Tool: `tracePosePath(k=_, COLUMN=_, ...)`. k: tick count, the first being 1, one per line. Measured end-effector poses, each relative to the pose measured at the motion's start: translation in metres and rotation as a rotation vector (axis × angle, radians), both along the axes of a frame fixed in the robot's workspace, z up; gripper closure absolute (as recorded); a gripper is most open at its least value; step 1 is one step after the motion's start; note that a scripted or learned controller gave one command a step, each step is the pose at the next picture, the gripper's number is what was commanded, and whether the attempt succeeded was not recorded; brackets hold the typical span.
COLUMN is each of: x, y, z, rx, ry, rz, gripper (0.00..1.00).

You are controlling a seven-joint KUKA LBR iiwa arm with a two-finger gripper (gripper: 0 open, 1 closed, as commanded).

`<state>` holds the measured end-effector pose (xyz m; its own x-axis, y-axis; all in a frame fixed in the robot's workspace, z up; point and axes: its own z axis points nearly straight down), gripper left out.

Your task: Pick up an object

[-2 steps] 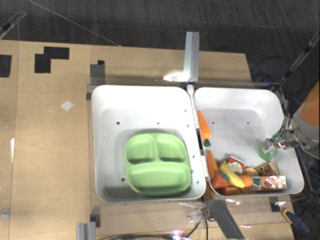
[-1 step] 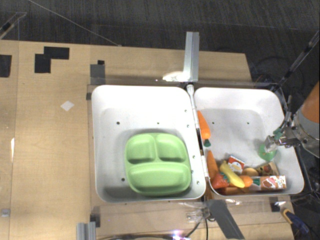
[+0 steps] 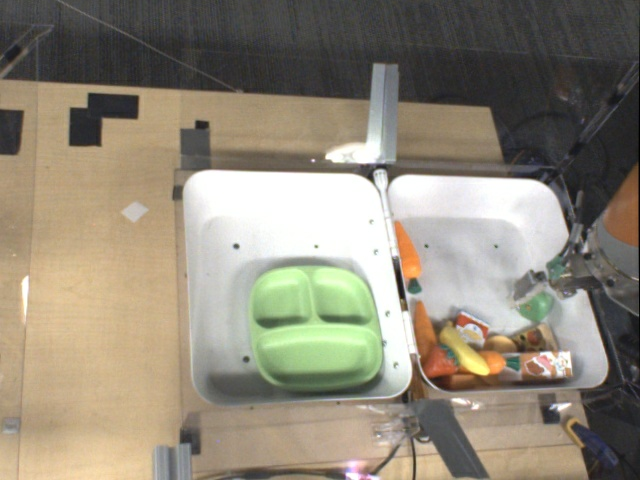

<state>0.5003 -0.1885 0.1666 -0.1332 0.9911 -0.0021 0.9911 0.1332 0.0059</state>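
I'm starting at the near edge of the table. The right bin has its clutter banked against the near wall: a small carton lying flat, a banana, a red-and-white packet and some orange pieces at the corner. I'd say they sit there because the bin floor dips that way, which packs them touching one another and makes a clean grab awkward.

In the left bin, a green divided tray sits alone toward the near side, flat and well apart from everything else.

Moving back, a carrot lies along the divider between the bins, hard against the wall, so there's little room beside it.

Over on the right, my end effector is low by the far-right wall, and a pale green thing sits right under it. I can't tell whether the end effector is spread or pinching it; the view is too blurred there. My guess is that the green piece is the target, being clear of the pile.

The far part of both bins is bare white.
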Motion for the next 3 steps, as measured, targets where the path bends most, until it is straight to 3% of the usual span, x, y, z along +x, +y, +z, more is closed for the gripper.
tracePosePath(k=1, x=0.023, y=-0.015, z=-0.071, rx=0.0, ry=0.0, rz=0.0, gripper=0.0)
tracePosePath(k=2, x=0.019, y=-0.016, z=-0.075, rx=-0.001, ry=-0.009, rz=-0.015, gripper=0.0)
tracePosePath(k=3, x=0.035, y=-0.006, z=-0.029, rx=0.0, ry=0.0, rz=0.036, gripper=0.0)
